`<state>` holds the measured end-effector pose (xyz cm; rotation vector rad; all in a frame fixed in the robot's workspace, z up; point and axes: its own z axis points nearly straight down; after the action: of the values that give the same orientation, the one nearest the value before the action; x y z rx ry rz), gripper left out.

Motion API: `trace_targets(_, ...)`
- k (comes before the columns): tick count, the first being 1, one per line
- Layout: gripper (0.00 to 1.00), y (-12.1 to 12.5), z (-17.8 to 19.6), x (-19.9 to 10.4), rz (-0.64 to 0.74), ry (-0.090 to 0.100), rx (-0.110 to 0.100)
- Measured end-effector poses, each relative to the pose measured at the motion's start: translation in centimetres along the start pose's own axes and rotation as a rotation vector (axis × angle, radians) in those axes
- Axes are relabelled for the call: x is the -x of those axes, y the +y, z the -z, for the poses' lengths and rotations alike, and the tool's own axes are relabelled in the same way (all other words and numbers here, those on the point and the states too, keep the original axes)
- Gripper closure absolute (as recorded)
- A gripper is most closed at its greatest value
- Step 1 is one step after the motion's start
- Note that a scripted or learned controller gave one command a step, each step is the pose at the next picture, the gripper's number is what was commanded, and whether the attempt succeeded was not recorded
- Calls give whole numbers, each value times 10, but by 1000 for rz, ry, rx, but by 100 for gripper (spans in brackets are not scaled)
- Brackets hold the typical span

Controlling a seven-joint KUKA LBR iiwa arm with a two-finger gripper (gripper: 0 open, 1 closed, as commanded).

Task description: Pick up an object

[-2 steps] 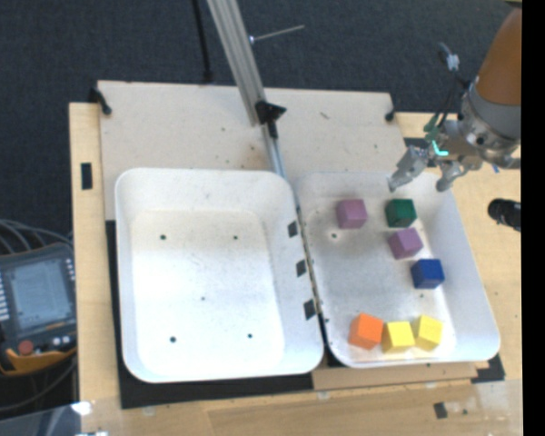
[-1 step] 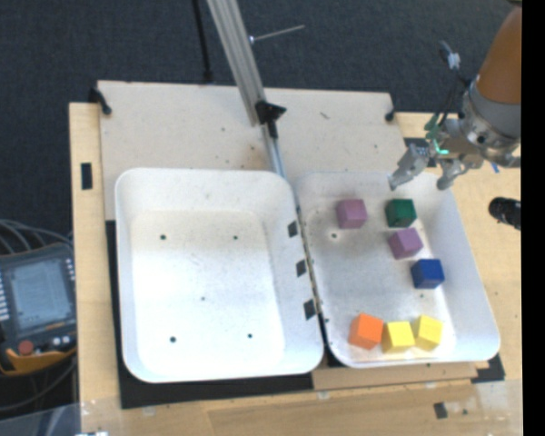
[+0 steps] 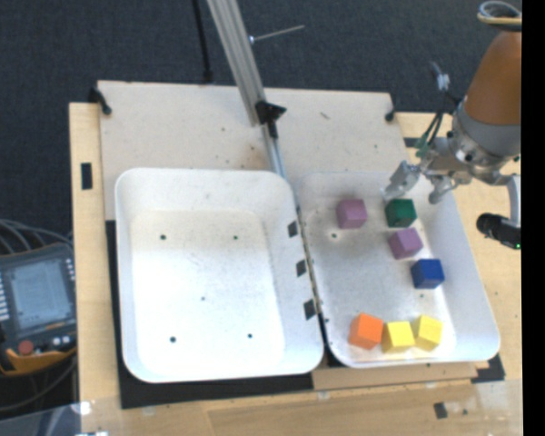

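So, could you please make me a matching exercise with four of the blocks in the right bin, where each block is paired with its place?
Blocks:
1. green block
2. blue block
3. orange block
4. the purple block on the left

Places:
A. left end of the front row, beside a yellow block
B. just under the gripper
C. left of the green block
D. close to the bin's right wall

Pairs: 1-B, 2-D, 3-A, 4-C
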<state>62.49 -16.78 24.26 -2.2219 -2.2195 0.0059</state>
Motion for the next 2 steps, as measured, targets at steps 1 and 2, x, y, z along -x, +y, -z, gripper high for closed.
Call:
trace_targets(1,0,-6,-44,-2,-1,1,-1)
trace_targets(2,0,-16,-92,-1,-1,0,-1)
